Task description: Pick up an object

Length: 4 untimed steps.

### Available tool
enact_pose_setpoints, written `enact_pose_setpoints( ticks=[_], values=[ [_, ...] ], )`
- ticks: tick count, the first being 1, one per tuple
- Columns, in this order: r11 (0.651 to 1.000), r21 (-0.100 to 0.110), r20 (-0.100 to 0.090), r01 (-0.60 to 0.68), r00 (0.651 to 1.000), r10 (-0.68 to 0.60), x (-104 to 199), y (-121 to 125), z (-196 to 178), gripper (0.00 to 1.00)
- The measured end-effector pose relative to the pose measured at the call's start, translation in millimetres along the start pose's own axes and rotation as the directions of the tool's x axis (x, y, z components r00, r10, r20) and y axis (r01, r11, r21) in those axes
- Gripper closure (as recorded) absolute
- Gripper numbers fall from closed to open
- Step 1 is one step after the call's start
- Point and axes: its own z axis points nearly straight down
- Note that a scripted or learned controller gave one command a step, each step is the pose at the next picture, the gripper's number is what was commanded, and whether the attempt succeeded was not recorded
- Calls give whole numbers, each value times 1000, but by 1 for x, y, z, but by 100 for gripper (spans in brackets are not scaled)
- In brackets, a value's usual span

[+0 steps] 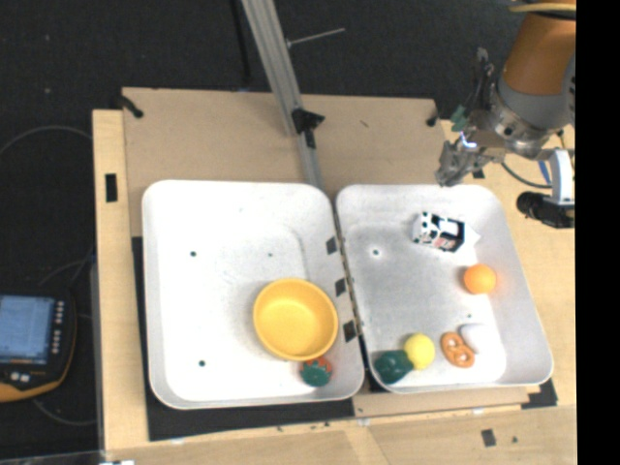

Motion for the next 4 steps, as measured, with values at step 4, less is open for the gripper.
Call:
enact_pose_setpoints(
  ticks=[4],
  values=[
    [1000, 9, -3, 4, 1000, -4, 151, -35, -10, 100]
  ],
)
